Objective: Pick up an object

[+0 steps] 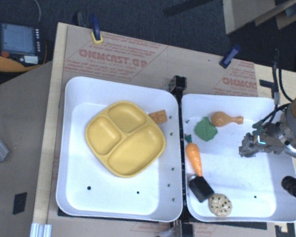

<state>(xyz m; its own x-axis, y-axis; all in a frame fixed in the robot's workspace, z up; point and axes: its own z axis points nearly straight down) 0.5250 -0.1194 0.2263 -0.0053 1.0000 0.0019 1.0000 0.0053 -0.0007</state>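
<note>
My gripper (250, 145) hangs open over the right part of the right bin (256, 211), with nothing between its fingers. To its left lie a green broccoli-like piece (206, 130) and a tan drumstick (225, 119) near the bin's back. An orange carrot (194, 158) lies along the left wall. A black block (201, 188) and a speckled round cookie (219, 204) sit near the front edge. All of these lie apart from the gripper.
The left bin (70, 175) holds a yellow divided plate (125, 138) with a small brown block (158, 116) at its back right corner. The two bins meet at a central divider (179, 149). Bare white floor lies under and in front of the gripper.
</note>
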